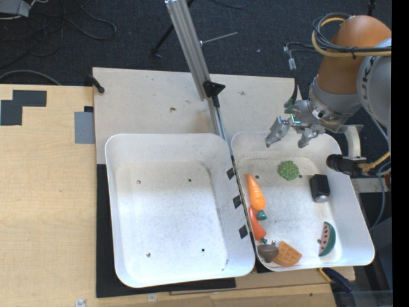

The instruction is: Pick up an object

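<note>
Green ball (288,169) just below open gripper (292,135)

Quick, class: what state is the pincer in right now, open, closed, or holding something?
Pincer: open, holding nothing, above the right bin's far edge.

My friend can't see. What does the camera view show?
A robot arm's open claw hangs over the far edge of the right bin, holding nothing. That bin has a carrot, green ball, black block and watermelon slice.
</note>
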### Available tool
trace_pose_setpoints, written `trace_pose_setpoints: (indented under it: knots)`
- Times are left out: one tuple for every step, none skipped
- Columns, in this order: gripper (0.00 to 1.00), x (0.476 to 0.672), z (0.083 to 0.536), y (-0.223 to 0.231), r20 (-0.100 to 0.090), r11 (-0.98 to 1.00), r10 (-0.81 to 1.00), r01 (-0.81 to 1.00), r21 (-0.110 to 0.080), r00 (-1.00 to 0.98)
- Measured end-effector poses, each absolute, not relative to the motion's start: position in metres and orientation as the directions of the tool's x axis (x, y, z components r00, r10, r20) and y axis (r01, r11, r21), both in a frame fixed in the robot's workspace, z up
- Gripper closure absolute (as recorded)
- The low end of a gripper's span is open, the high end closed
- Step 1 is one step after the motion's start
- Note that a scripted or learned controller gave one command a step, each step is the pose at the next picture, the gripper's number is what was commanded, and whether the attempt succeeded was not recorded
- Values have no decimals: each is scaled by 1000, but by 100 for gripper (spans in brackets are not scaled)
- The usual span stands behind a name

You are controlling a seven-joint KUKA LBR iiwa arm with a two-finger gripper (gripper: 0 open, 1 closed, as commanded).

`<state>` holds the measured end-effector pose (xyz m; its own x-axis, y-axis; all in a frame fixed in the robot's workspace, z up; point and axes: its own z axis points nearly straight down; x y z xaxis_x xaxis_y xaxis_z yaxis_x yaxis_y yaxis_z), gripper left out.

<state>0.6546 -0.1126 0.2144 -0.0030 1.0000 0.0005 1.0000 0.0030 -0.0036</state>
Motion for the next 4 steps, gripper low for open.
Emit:
trace_pose_setpoints:
  knots:
    - [0, 643, 159, -109, 2, 1, 1000, 1000, -9, -1]
    - [0, 645, 100, -116, 1, -1, 1000, 1000, -9, 1]
    - [0, 644, 91, -115, 1, -3, 1000, 1000, -5, 3]
    - [100, 645, 101, -116, 1, -7, 1000, 1000, -4, 7]
